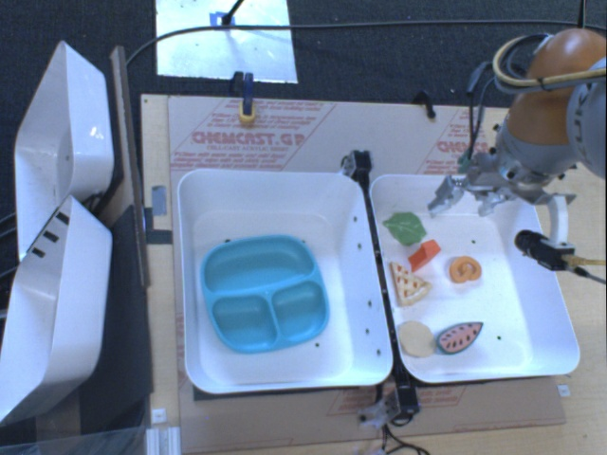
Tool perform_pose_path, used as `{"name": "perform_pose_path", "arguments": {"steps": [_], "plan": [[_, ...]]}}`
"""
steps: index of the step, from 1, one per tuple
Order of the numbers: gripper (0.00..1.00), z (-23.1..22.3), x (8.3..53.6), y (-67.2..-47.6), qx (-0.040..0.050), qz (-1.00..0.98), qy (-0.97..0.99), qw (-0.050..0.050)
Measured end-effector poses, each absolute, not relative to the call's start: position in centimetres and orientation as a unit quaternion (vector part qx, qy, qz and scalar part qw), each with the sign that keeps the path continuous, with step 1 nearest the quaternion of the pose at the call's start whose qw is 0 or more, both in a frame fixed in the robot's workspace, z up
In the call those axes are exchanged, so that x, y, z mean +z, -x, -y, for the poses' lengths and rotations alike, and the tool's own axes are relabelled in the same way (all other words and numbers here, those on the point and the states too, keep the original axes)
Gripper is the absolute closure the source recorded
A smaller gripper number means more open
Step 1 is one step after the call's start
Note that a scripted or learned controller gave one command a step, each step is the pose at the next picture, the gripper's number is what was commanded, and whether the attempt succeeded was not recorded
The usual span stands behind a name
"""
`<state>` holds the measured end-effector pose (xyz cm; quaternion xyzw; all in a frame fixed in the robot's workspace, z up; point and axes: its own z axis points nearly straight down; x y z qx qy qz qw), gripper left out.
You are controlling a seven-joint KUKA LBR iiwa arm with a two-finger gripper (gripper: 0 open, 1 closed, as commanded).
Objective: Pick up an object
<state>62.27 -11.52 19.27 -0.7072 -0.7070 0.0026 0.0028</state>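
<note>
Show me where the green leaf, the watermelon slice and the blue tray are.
green leaf (404, 226): camera view, middle of the leaf.
watermelon slice (459, 336): camera view, red flesh at the centre.
blue tray (248, 263): camera view, floor of its large compartment.

Dark carpet floor surrounds a brown bench board.

My right bin, white, holds a green leaf, an orange-red block, an orange ring, a tan pizza slice dotted red, a beige disc and a red watermelon slice rimmed green. My left bin, also white, holds a light-blue tray.
</note>
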Motion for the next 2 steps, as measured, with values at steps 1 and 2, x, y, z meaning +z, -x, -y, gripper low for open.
{"name": "perform_pose_path", "arguments": {"steps": [1, 2], "plan": [[0.0, 11.5, 19.7, -62.5, -0.0003, 0.707, 0.707, 0.0], [0.0, 11.1, 15.5, -62.2, 0.0002, 0.707, 0.707, 0.0]]}}
